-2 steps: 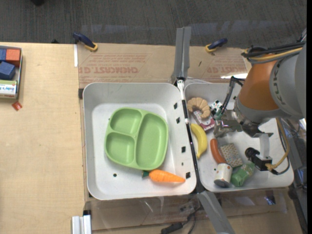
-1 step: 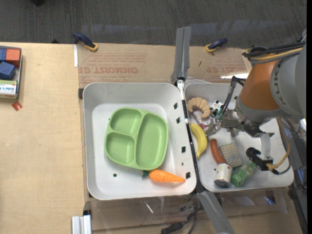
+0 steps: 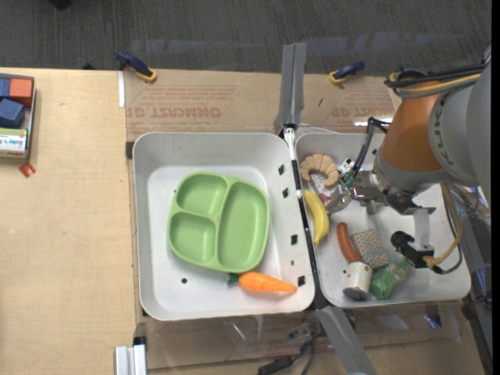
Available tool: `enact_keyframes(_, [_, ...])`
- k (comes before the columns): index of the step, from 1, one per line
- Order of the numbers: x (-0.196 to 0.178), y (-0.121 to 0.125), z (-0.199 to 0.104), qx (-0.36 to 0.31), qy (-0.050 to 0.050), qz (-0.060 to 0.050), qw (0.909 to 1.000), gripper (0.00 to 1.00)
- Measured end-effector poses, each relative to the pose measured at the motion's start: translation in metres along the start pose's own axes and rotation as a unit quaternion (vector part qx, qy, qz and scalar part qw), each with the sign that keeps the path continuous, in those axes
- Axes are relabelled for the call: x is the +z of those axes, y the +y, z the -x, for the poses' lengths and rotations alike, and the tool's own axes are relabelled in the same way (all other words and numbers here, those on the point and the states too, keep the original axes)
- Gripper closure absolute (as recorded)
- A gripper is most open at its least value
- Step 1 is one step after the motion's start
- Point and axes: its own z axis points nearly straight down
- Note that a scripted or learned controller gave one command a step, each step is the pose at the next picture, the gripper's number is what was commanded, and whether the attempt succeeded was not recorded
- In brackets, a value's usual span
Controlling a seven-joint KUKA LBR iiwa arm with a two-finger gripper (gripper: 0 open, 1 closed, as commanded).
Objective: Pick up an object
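Note:
In the right bin point(image 3: 453, 287), my gripper point(image 3: 341, 195) is low at the far left, among the objects there. Just behind it lies a tan ring-shaped pastry point(image 3: 318, 166), and a small white toy with dark spots point(image 3: 344, 166) sits beside that. A yellow banana point(image 3: 316, 216) lies along the bin's left wall, right beside the gripper. Nearer the front are a red sausage point(image 3: 348, 243), a speckled tan square point(image 3: 372, 248), a white cup point(image 3: 358, 280) on its side and a green object point(image 3: 387, 280). The arm's orange band point(image 3: 412, 135) hides the bin's far right.
The left bin point(image 3: 152, 225) holds a green three-part plate point(image 3: 220, 222) and an orange carrot point(image 3: 266, 284) at its front. A grey divider point(image 3: 292, 92) runs back between the bins. Coloured blocks point(image 3: 16, 104) sit on the bench at the far left.

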Motion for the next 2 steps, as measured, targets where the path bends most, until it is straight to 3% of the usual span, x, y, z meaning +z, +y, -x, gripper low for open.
enact_keyframes(1, [0.000, 0.061, 0.000, -0.002, 0.000, 0.000, 1.0000, 0.00])
enact_keyframes(2, [-0.010, 0.062, 0.000, -0.003, -0.001, 0.000, 1.0000, 1.00])
